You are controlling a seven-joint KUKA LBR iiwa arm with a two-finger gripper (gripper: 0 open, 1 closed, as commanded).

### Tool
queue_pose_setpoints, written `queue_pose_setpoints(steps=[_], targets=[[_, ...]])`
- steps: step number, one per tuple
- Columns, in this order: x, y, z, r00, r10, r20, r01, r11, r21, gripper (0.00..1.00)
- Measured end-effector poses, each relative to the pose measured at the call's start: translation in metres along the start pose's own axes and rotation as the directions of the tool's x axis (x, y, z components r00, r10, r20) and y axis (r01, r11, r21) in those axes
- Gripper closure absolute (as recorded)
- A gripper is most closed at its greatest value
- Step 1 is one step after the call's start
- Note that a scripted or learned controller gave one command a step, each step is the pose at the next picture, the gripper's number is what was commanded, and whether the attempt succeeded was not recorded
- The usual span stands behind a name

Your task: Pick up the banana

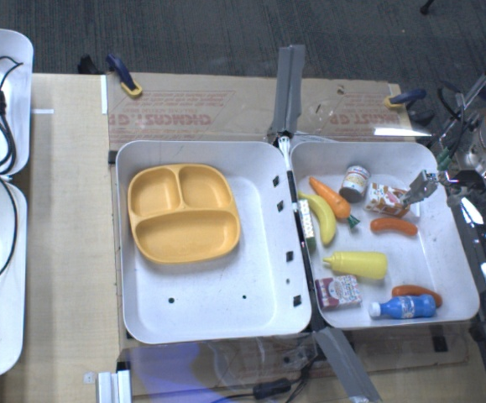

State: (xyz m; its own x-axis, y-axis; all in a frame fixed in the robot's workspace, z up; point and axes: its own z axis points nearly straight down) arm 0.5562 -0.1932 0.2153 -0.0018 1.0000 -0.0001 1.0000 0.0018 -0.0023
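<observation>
The banana [321, 217] is yellow and lies lengthwise near the left wall of the right bin [441, 254], just below an orange carrot [330, 195]. My gripper [420, 188] hangs over the upper right part of that bin, beside a snack packet [386, 197]. It is well to the right of the banana and apart from it. Nothing can be seen held in it.
The right bin also holds a small can [354, 182], an orange sausage [393, 226], a yellow mustard bottle [359, 264], a small carton [337, 291], a red sausage [411, 290] and a blue bottle [405, 307]. A yellow divided plate [183, 212] lies in the left bin [217, 296].
</observation>
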Motion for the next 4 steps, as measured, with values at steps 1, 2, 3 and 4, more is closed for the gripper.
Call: queue_pose_setpoints(steps=[1,2,3,4], targets=[[0.048,-0.033,0.121,1.000,-0.004,0.000,0.004,1.000,0.001,0.00],[0.075,-0.079,0.125,0.999,-0.045,-0.001,0.045,0.999,0.001,0.00],[0.088,-0.076,0.094,0.993,-0.120,0.001,0.120,0.993,-0.006,0.00],[0.073,-0.069,0.112,0.994,-0.114,-0.003,0.113,0.993,-0.025,0.00]])
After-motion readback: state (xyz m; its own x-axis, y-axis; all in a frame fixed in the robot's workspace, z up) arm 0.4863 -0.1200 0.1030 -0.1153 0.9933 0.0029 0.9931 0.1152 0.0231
